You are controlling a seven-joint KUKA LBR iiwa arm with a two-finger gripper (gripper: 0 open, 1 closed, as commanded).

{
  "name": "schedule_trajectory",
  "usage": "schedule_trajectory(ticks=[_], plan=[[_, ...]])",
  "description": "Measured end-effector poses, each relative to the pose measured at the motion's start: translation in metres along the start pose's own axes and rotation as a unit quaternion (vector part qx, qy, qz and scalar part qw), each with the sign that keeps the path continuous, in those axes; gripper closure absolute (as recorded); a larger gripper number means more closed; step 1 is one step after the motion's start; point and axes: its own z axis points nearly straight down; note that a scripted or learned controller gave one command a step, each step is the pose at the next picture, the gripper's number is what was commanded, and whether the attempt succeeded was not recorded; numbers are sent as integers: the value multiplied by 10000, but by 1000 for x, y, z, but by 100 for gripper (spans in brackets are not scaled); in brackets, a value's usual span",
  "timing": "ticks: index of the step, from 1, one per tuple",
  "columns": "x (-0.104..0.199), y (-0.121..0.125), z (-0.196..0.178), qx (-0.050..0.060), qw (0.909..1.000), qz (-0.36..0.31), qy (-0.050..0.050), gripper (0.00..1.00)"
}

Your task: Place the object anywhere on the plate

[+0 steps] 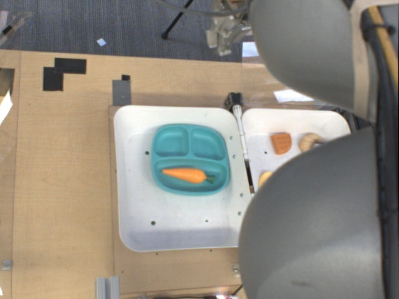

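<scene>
Lying across the lower, long compartment of the teal plate [156,167]: the carrot [185,175], orange body pointing toward frame left and green tip toward frame right. Resting wholly inside the plate's rim, with the two smaller upper compartments bare. Sitting in the middle of the left bin [134,223], the plate itself, on the pale wooden counter [62,198].

Judging from this layout, looking like a task already at its goal: object resting on the plate, nothing touching it, nothing hanging over it. Remaining, at most, pulling the arm clear and confirming that the carrot is staying put.

Filling the right side of the frame: the grey arm [312,229], its large rounded links looming over the right bin [324,120] and covering much of it. Peeking out beside those links in that bin: a small orange block [282,143], a beige piece [308,143] just to its right, and a yellowish scrap [265,178] at the edge of the lower link.

Regarding the tool: not possible to tell how far open it is standing, or whether it is carrying anything. Not possible, therefore, to place the carrot exactly against it. Lying well apart from the arm's bulk, though, the carrot: toward frame left, across the divider between the bins, with open white bin floor between.
</scene>
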Motion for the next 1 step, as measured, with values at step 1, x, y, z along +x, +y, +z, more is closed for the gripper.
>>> schedule_trajectory(ticks=[1], plan=[[-48,-18,343,-10,9966,813,-140,100]])
